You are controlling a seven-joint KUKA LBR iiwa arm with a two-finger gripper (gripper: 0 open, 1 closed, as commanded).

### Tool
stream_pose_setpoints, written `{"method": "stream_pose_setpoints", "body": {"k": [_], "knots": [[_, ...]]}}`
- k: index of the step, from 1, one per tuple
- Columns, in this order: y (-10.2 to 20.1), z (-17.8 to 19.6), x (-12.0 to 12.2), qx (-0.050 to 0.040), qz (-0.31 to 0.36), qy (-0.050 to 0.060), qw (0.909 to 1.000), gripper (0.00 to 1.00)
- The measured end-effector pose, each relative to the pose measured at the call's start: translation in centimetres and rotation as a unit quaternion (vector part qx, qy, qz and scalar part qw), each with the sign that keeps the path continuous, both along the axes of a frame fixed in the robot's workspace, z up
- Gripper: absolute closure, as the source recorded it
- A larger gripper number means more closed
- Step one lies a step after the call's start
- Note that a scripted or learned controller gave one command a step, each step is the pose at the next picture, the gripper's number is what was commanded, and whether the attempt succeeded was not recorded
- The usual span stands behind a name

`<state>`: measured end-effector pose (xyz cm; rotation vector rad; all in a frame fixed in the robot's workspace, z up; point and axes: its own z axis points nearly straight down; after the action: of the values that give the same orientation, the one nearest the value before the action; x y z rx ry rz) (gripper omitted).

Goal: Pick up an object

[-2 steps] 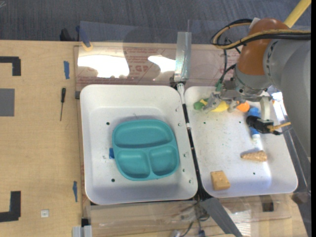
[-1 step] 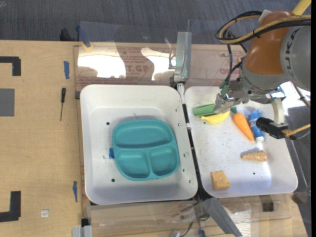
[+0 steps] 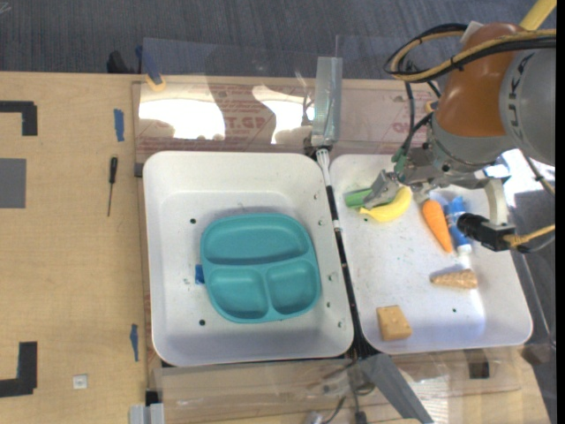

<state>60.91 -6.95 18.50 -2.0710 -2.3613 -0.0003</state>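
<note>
In the right white bin (image 3: 494, 325), one tan foam cube (image 3: 394, 321) lay nearest, then one ridged beige cone (image 3: 455, 279) and one orange plastic carrot (image 3: 436, 223). Farther back, one yellow plastic banana (image 3: 391, 207) lay right beneath the claw (image 3: 385, 190), touching it; whether its fingers were apart or together could not be told.

Single fixed view from above, angled down at a slant over the table (image 3: 62, 237), taking in both white bins (image 3: 168, 184) side by side, arm (image 3: 494, 87) entering from right.

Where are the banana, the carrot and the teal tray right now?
banana (image 3: 393, 208): camera view, middle of its yellow body.
carrot (image 3: 436, 223): camera view, mid-length of its orange body.
teal tray (image 3: 256, 241): camera view, its large upper compartment.
</note>
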Motion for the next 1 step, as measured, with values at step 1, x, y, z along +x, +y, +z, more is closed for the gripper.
{"method": "stream_pose_setpoints", "body": {"k": [1], "knots": [[-5.68, -9.21, 2.59, -0.0014, -0.065, -0.008, 0.9979, 0.0]]}}
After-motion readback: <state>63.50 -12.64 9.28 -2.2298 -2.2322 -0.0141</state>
